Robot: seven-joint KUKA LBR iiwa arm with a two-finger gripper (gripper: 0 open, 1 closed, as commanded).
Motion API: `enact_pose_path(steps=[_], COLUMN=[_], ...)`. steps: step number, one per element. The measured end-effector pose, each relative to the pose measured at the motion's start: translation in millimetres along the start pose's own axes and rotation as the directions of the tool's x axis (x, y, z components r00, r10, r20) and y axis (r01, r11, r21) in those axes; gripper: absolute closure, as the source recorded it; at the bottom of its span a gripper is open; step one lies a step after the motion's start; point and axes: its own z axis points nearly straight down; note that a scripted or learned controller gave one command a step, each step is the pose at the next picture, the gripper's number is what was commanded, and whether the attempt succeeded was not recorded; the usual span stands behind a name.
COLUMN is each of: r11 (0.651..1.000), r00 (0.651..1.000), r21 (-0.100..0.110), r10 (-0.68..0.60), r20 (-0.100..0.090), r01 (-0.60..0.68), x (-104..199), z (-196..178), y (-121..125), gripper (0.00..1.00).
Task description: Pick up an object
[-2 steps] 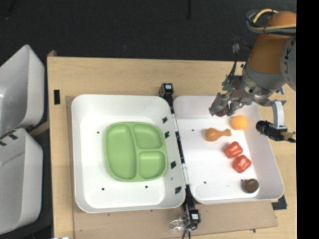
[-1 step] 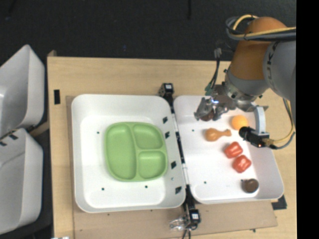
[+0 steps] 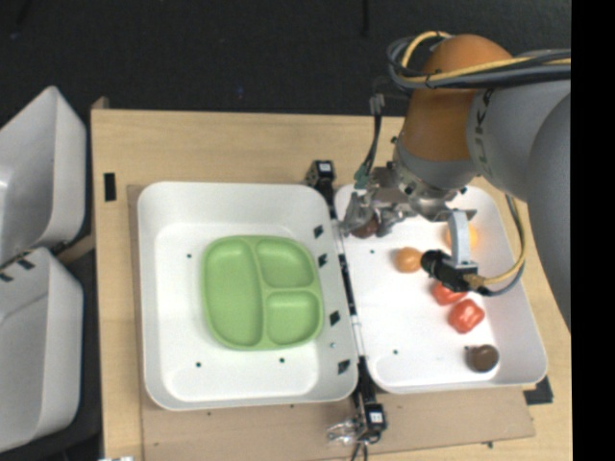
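Note:
In the right bin (image 3: 413, 353) lie an orange ball (image 3: 408, 258), a small red piece (image 3: 447, 294), a larger red block (image 3: 466, 316) and a brown lump (image 3: 481, 357). My gripper (image 3: 369, 215) hangs low over that bin's far left corner, close to the rim between the two bins. The orange ball is a short way to its right and nearer the front. A small dark, brownish shape (image 3: 362, 228) shows right under the gripper; whether it is held is unclear.
The left bin (image 3: 173, 353) holds a green divided plate (image 3: 261, 291). The arm's orange band and grey body cover the far right part of the right bin. Bare white floor lies at the right bin's front left.

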Motion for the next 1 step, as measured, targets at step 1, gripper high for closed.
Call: enact_pose_path(steps=[1], r11=[1.000], r00=[1.000], r21=[0.000], r10=[0.000], r20=[0.000], r01=[0.000], x=[53.4], z=[-11.7], y=[-18.8], gripper=[1.00])
